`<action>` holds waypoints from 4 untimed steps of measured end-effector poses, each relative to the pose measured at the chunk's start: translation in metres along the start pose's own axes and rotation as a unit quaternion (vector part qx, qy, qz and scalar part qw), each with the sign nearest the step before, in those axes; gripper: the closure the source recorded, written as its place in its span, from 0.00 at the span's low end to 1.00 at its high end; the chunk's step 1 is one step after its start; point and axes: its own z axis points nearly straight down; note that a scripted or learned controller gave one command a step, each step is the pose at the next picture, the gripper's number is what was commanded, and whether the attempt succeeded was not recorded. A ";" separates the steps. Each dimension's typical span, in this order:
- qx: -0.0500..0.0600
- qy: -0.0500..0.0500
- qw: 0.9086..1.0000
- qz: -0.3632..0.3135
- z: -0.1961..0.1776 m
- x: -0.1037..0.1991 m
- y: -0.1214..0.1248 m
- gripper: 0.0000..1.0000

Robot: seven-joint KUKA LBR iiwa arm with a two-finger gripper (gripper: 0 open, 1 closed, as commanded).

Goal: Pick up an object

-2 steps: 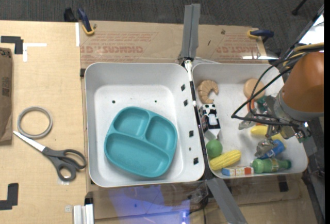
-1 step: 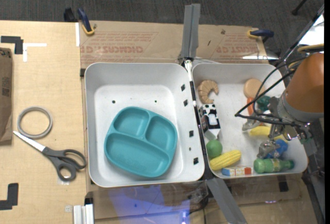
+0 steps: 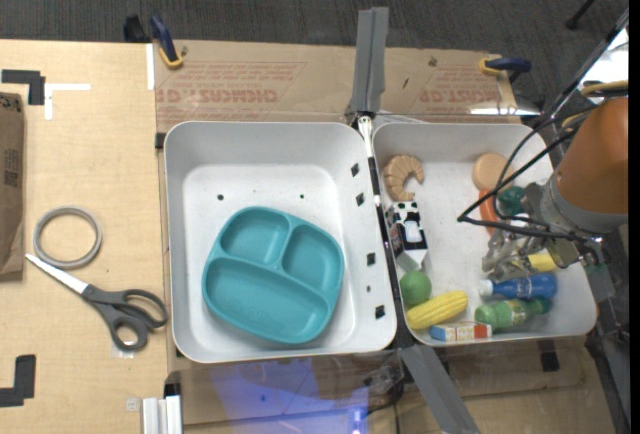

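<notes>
Corn (image 3: 435, 309) and a small box (image 3: 461, 331) lie at the right bin's (image 3: 450, 137) front edge. Just right of them, the pincer (image 3: 505, 262) hangs over a bottle (image 3: 518, 288); its grip is unclear.

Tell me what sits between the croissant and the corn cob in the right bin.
In the camera view, a black-and-white cow-patterned toy lies below the croissant, then a green round fruit just above the corn cob.
</notes>
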 end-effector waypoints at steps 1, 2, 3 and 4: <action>-0.001 0.000 1.000 -0.001 0.000 -0.001 0.001 0.00; 0.000 -0.002 1.000 -0.001 -0.010 -0.003 0.001 1.00; -0.001 -0.003 1.000 -0.001 -0.010 -0.003 0.002 0.00; -0.001 0.003 1.000 0.016 0.010 -0.001 -0.009 0.00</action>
